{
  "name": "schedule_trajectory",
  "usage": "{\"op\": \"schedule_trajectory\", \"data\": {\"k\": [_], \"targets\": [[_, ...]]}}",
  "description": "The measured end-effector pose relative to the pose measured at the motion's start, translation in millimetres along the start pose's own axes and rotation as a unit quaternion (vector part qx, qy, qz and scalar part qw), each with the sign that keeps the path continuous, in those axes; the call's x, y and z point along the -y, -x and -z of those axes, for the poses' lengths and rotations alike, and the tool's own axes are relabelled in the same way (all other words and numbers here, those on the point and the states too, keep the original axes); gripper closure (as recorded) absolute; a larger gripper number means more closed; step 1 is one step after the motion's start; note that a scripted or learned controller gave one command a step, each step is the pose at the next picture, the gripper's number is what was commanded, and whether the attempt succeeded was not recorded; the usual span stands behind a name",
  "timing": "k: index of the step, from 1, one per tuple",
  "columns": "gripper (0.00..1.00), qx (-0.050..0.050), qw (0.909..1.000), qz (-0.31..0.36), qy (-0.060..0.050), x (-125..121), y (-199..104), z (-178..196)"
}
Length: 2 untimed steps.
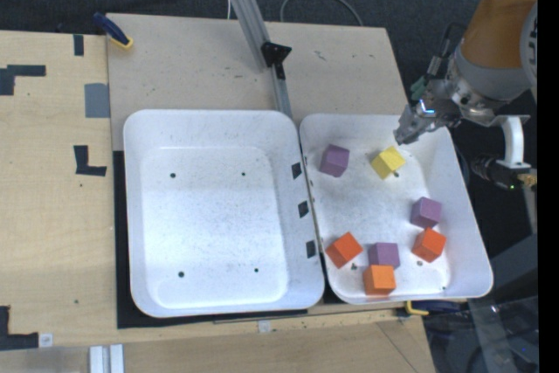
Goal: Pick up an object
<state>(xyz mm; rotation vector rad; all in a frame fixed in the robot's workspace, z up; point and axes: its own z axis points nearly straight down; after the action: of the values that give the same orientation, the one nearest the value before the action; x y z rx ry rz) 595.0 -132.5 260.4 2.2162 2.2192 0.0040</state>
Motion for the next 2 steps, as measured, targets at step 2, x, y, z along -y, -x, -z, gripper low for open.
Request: {"op": "schedule_trajectory", "data": {"k": [2], "targets": [[1.00, -0.002, 1.0000, 0.003, -0.004, 40, -102, -14]]}}
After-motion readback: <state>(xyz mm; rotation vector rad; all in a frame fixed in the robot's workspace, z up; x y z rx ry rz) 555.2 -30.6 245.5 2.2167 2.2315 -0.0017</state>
